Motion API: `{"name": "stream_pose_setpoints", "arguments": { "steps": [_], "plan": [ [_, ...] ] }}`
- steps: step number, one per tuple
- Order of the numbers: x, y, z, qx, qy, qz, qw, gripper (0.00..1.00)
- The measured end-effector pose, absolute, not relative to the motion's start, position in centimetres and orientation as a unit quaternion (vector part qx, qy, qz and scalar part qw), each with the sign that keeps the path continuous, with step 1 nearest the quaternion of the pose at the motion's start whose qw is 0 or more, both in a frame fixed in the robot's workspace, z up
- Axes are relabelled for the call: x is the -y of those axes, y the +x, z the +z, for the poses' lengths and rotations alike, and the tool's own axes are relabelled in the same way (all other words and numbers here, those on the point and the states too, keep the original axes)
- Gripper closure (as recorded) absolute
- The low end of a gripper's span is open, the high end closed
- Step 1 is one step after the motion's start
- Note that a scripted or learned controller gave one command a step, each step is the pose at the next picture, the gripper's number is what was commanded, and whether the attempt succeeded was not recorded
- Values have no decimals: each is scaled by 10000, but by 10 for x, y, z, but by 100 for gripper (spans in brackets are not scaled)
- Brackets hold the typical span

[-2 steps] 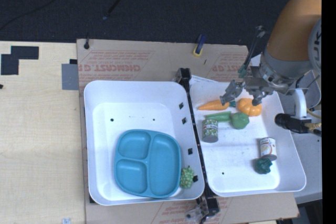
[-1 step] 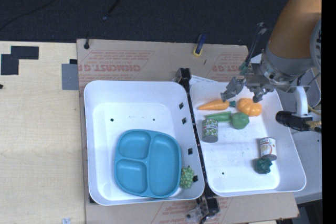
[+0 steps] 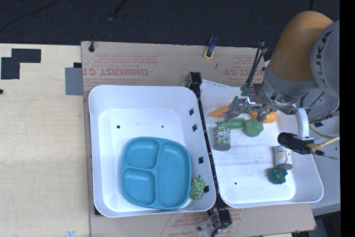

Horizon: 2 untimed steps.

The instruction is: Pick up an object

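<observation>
the arm (image 3: 302, 47) reaches in over the right bin (image 3: 260, 191), its hand (image 3: 239, 107) low at the bin's far side, just above an orange thing (image 3: 219, 111) and a green toy (image 3: 248, 126). whether the hand is wide or narrow, i cannot tell. a small can (image 3: 222, 137) stands near the bin's left wall. a second can (image 3: 283, 157) and a teal lump (image 3: 278, 175) sit toward the right. the left bin (image 3: 105, 119) holds a blue divided plate (image 3: 155, 172) with a green bunch (image 3: 197, 187) beside it.
</observation>
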<state>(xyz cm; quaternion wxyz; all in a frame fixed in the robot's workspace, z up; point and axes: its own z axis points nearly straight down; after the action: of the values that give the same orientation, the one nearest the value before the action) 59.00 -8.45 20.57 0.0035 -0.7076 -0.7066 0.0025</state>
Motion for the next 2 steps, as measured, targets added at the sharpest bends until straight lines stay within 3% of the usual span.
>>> {"name": "stream_pose_setpoints", "arguments": {
  "steps": [2],
  "plan": [
    [81, 587, 86, 7068, -7074, 24, 35, 0]
  ]
}}
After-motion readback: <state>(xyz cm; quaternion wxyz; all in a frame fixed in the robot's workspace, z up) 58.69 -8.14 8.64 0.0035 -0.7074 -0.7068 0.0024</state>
